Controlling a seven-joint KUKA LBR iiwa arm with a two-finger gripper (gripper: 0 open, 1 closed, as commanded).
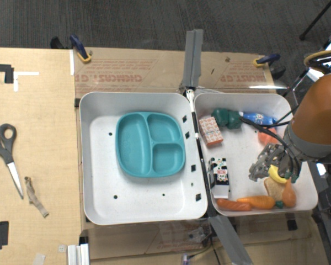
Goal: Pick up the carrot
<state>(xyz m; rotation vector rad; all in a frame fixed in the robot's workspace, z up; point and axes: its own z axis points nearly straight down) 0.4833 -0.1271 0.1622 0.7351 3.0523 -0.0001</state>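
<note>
1. Cardboard sheet (154, 70) under the far edge of both bins: red print, upside down and mirrored from this cam; left part looks like "CHEMCAS, GE..."; not sure of every letter.
2. Same cardboard, far right stretch above the right bin (248, 77): more red print, approx. "...UST GP"; partly cut off; can't read fully.
3. Small red box (210, 131) in right bin, near its far-left corner: printed pattern on top; text too small to read.
4. Black-and-white carton (219, 173) by right bin's left wall: graphics visible; no legible words.
</note>
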